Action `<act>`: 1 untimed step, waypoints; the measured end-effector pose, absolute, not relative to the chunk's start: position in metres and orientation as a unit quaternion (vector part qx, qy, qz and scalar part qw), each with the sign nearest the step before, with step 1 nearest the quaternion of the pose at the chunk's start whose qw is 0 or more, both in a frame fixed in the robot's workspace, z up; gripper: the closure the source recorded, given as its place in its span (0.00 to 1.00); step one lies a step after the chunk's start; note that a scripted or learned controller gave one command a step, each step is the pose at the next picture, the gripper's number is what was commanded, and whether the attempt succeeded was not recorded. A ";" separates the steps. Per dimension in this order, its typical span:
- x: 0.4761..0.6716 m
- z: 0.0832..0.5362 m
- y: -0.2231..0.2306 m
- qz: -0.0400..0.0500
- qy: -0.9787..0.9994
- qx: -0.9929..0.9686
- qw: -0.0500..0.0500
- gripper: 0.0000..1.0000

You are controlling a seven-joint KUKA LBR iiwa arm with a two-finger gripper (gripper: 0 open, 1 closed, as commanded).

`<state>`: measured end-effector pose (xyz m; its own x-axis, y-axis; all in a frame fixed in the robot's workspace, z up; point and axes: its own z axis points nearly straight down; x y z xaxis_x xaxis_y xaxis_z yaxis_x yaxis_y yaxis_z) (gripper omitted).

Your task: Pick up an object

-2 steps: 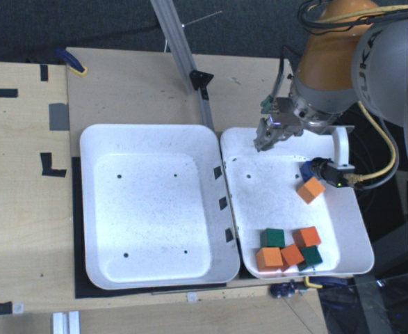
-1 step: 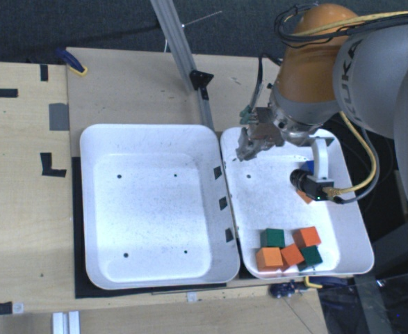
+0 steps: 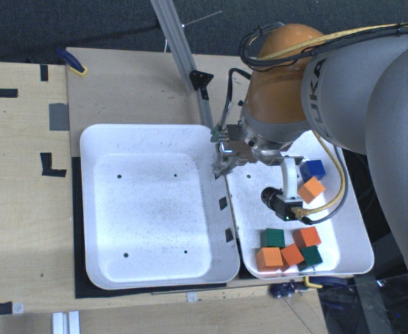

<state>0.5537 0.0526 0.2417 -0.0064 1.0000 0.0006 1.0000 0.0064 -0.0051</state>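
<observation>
R bin (image 3: 353, 256): 4 orange, 2 green, 1 blue blocks.

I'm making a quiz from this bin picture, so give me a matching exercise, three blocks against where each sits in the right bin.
Things:
1. blue block
2. orange block
3. green block

Places:
A. lowest left of the cluster at the near wall
B. top of that cluster, just above an orange one
C. far end, beside the arm's wrist

Pairs: 1-C, 2-A, 3-B

white bins (image 3: 92, 186), orange (image 3: 270, 258), green (image 3: 274, 238) & blue blocks (image 3: 314, 168), grey arm (image 3: 356, 82)
</observation>
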 end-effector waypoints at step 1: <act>0.533 0.228 0.097 0.002 -0.709 -0.705 0.002 1.00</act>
<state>0.5325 0.0974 0.2276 -0.0060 1.0000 0.0004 1.0000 0.0060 -0.0049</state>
